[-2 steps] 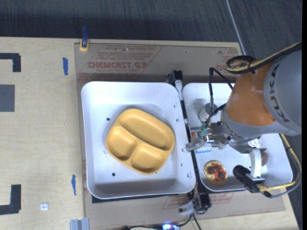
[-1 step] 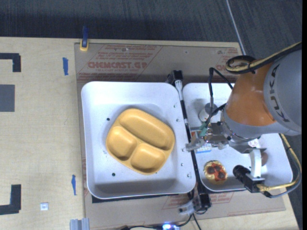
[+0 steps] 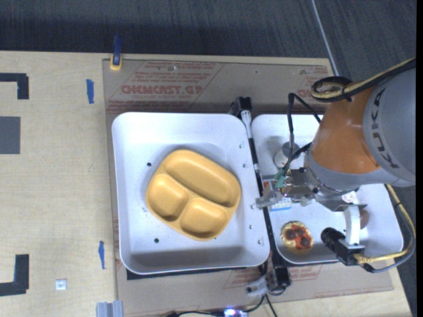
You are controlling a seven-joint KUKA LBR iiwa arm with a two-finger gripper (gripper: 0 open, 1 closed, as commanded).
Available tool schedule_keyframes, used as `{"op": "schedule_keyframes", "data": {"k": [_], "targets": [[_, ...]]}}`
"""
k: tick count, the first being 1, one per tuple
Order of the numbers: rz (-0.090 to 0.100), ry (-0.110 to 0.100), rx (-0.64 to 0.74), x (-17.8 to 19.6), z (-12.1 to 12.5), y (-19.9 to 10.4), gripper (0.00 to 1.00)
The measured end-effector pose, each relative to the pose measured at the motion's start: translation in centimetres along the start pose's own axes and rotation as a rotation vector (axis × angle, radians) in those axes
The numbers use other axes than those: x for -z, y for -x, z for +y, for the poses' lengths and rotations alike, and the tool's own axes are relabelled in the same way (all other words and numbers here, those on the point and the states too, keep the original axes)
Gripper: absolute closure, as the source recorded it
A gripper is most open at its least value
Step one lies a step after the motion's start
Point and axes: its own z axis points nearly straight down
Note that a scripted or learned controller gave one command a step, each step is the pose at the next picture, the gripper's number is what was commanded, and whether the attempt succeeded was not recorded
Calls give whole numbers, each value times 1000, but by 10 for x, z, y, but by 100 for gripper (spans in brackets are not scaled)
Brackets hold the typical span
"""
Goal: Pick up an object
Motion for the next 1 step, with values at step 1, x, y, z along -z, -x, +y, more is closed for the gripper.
{"op": "schedule_keyframes", "data": {"k": [1], "targets": [[0, 0, 0, 0, 0, 0, 0]]}}
